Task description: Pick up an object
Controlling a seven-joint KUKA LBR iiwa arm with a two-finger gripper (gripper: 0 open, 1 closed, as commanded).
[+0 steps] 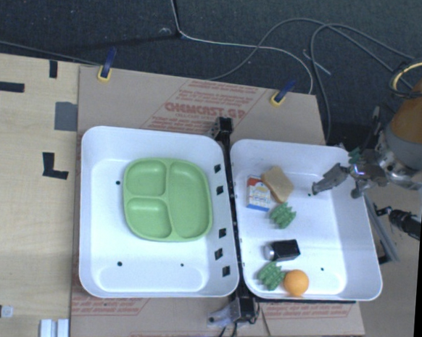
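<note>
The right bin [362,285] holds a tan block [277,182], a small red, white and blue box [258,193], a green toy [283,215], a black object [284,250], a second green toy [270,276] and an orange ball [296,282]. My gripper [341,187] hangs over the bin's upper right part, to the right of the tan block and apart from it. It is open, with nothing between its fingers.
The left bin [94,264] carries a green divided plate [168,198]. Black clips line the seam between the two bins [225,223]. Cables lie on the dark floor beyond the bench [308,41].
</note>
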